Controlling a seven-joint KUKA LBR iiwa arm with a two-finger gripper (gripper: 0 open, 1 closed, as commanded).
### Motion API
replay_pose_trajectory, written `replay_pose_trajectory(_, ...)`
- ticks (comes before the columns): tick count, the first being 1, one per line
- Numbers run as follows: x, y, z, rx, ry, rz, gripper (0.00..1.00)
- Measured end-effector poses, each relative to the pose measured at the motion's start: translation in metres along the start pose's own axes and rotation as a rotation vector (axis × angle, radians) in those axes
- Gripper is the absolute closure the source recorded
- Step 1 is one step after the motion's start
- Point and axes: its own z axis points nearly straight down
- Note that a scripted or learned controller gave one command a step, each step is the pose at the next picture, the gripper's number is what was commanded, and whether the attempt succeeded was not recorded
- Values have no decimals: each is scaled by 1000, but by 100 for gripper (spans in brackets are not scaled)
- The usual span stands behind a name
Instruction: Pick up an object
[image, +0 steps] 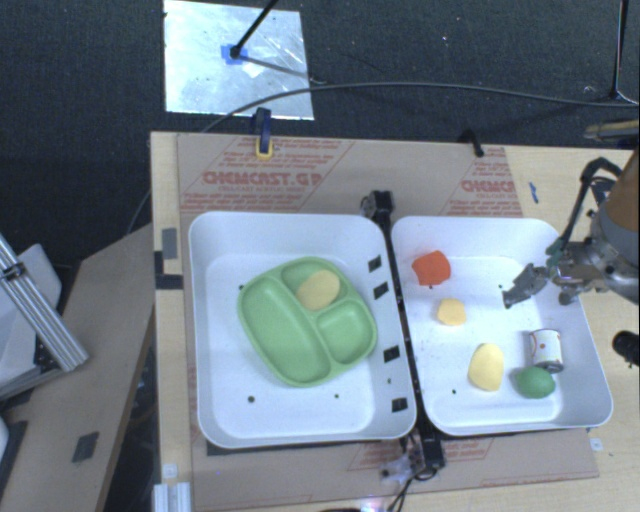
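The grey arm is seen entering from the right, its wrist held over the right edge of the shallow white right-hand bin (500, 415). The two-finger metal claw (522, 290) is angled down and leftward; one dark finger (519, 288) is made out, tip low over the bin floor. How far the claw is parted cannot be told, and nothing is seen between its fingers.

Just below the claw, a small white cylindrical can with a red label (545, 348) is lying on its side, long axis roughly vertical in the view. Below that, a round green fruit-like object (535, 382). Below and left of the claw, a yellow oval object (486, 367), long axis near vertical, slightly tilted. Left of the claw, a small yellow chunk (451, 313); farther left and a little above, an orange-red rounded block (431, 268).

Well left, in the white left-hand bin (230, 420), a green divided plastic plate (290, 340) is set, with a pale yellow lump (319, 290) in its upper compartment.
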Motion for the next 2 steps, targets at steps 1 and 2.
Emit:
replay_pose_trajectory(1,0,2,-6,-12,-3,-3,0)
replay_pose_trajectory(2,-3,1,56,-7,-1,-1,0)
